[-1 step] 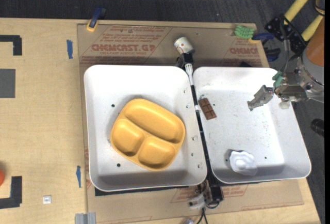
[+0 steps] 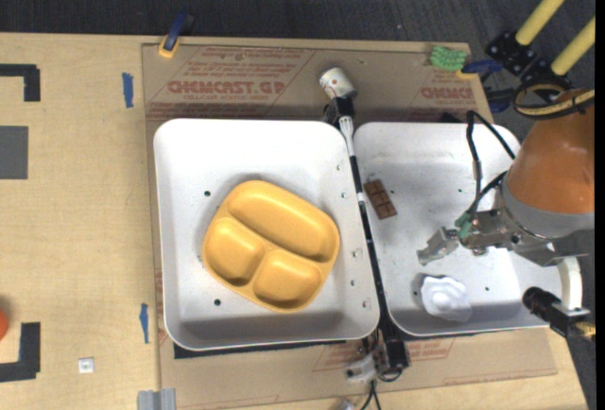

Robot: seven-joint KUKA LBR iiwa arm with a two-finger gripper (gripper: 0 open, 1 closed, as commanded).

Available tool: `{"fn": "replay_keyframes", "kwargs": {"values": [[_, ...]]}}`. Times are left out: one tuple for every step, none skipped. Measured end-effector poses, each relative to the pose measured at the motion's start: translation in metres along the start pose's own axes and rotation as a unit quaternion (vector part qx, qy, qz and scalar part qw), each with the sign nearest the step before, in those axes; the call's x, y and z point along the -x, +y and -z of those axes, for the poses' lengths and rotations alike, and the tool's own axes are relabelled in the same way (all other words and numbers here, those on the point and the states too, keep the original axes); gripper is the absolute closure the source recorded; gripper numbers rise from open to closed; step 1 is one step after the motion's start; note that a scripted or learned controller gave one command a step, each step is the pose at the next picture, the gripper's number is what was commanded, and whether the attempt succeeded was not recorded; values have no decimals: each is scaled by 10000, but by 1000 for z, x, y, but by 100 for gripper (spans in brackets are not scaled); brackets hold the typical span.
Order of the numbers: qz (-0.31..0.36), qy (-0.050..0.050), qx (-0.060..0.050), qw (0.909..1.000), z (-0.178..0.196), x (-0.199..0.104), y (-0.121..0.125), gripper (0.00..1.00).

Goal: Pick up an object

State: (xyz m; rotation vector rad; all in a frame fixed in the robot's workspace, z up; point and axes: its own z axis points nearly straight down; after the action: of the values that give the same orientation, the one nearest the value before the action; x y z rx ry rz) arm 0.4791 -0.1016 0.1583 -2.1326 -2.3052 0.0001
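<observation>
Over the right-hand shallow white bin (image 2: 406, 153), toward its 3 o'clock side, we see the grey arm with its orange band (image 2: 558, 167) reaching in, and the two-finger gripper (image 2: 437, 249) hanging near the bin's centre; whether its fingers are spread or pressed together we cannot tell, and nothing visibly sits between them. We judge the nearest candidate to be the small crumpled white object (image 2: 444, 296), lying at about 6 o'clock in this bin, just below the gripper. Its outline is lumpy and nearly round, so we can assign no clear long axis or pointing direction. The small brown rectangular block (image 2: 380, 199) at 10 o'clock runs its long axis roughly from 11 to 5 o'clock. The large yellow three-compartment plastic tray (image 2: 272, 244) fills the left-hand bin (image 2: 180, 162), its long axis running about 10 to 4 o'clock. The risks, as we judge them: white on white may defeat targeting, the soft lump may slip from a pinch, and a descent close to the bin wall could strike the rim.
</observation>
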Motion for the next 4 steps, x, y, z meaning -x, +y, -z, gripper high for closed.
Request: {"fn": "replay_keyframes", "kwargs": {"values": [[805, 0, 6, 9968, -73, -7, 1, 0], [1190, -9, 22, 9929, -72, 12, 115, 0], [1190, -5, 38, 9929, -62, 12, 116, 100], [1190, -4, 36, 9929, -62, 12, 115, 0]]}}
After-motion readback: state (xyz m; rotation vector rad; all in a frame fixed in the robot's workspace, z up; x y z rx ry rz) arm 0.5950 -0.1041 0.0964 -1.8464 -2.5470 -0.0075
